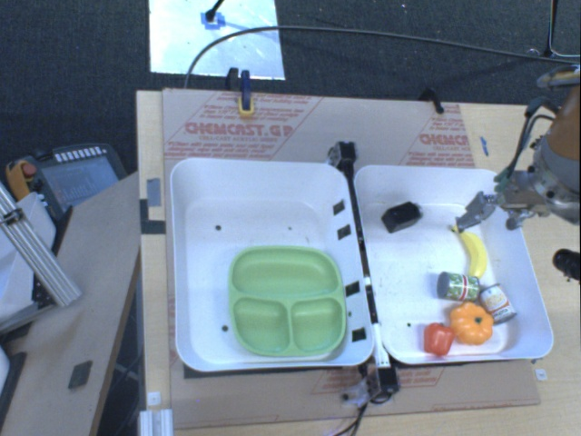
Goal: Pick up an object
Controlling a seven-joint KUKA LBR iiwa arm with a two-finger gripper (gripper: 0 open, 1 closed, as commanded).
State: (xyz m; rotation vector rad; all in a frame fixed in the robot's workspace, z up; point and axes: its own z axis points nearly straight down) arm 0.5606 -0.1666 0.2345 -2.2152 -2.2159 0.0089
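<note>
claw: over right bin far-right edge, fingers apart, holding nothing | banana just below it | can, jar, pumpkin, pepper: near-right corner | black block: far-left | green plate: left bin

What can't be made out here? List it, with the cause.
- Arm: cut off by the camera view's right edge.
- Gripper: too small to tell open from shut.
- Two cans: labels too small to read.
- Black object: too small and dark to identify.
</note>
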